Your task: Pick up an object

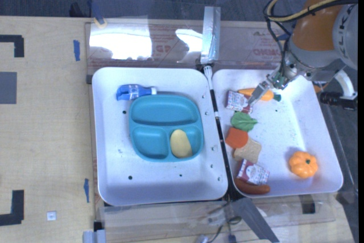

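Arm reaches in from the right; tool [257,95] sits low at the far left part of the right bin [324,139], tips just beside the orange carrot-like piece [247,91] and a small red-and-white packet [235,101]. Cannot tell whether the tool is apart or together; nothing visibly between its tips. Candidate objects cluster along the bin's left wall: green leaf piece [244,120], red-orange piece [236,138], tan slice [247,150], a second packet [253,172], a sausage [252,187] at the near edge. Orange pumpkin [303,164] stands apart to the right, near side. Judgement: the cluster is crowded, so descend straight onto one item, straddle its narrow axis, avoid the wall. Left bin [108,139] holds a blue divided tray [162,114] with a yellow lemon-like item [181,143], plus a blue-labelled bottle [135,91]. Print on packets and bottle too small to read; red lettering on the far tabletop [45,122] panel illegible.
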